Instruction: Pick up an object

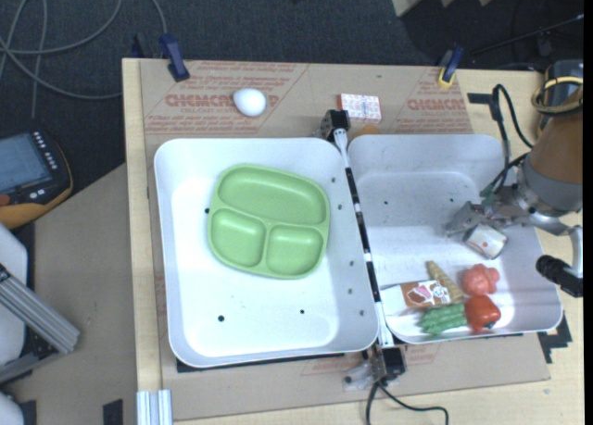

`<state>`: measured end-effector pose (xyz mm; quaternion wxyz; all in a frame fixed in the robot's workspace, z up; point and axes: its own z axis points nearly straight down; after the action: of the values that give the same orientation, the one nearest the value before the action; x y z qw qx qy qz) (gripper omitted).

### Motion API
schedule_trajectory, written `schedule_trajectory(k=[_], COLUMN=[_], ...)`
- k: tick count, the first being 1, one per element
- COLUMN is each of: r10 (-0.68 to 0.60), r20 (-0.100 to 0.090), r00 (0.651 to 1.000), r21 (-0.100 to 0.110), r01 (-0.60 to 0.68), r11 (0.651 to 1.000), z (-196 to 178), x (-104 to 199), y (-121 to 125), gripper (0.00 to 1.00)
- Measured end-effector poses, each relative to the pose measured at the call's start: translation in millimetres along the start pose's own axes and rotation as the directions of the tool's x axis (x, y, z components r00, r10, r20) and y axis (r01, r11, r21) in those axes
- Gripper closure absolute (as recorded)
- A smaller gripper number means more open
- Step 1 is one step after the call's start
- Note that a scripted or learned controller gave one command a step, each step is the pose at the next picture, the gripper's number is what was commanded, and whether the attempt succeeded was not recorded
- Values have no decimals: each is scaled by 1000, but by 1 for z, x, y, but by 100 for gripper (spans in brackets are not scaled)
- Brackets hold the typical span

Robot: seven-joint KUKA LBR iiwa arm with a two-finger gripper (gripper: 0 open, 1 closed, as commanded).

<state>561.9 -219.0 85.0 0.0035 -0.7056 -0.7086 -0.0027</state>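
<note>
Gripper (482,227) low in the right bin (408,168), jaw state indeterminable, a small white-and-orange object (486,243) at its tips; beyond the jaws, toward the bin's near edge: red tomatoes (480,295), green beans (443,319), snack packet (428,293)

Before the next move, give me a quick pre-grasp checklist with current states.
1. Claw over the right bin: ok, it hangs above the bin floor near the right side.
2. Object between the fingers: cannot tell; a small white piece sits right at the claw.
3. Targets available: ok, red items, a green vegetable and a small card lie in the front of the right bin.
4. Targets spaced for a clean grasp: not ok, they are bunched together.
5. Green divided plate out of the way: ok, it lies in the left bin.
</note>
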Motion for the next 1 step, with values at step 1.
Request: schedule_trajectory(k=[1], r10=[2], r20=[6], r00=[1000], r21=[-4], r01=[-2], r11=[1000], z=[-10], x=[-2], y=[0], gripper=[100])
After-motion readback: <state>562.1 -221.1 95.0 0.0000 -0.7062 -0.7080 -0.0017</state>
